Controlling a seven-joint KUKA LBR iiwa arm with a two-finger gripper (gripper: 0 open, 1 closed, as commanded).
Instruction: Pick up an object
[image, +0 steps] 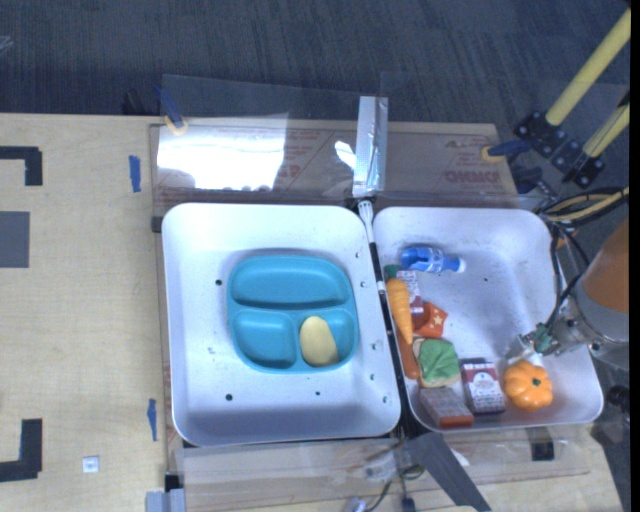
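Note:
The right white bin (480, 235) holds several objects. A small blue bottle (430, 262) lies near its back left. An orange carrot (400, 310) runs along the left wall, beside a red packet (432, 320). A green and tan toy (437, 362) sits below them, with a dark red box (483, 388) next to it. An orange pumpkin (527, 386) rests at the front right. My gripper (536, 343) reaches in from the right edge and hangs just above and behind the pumpkin, with nothing visibly in it.
The left white bin (190, 330) carries a blue divided plate (290, 285) with a yellow lemon-like piece (318, 341) in its lower right compartment. A clear plastic sheet (260, 150) lies behind the bins. Yellow struts (590, 70) and cables stand at the back right.

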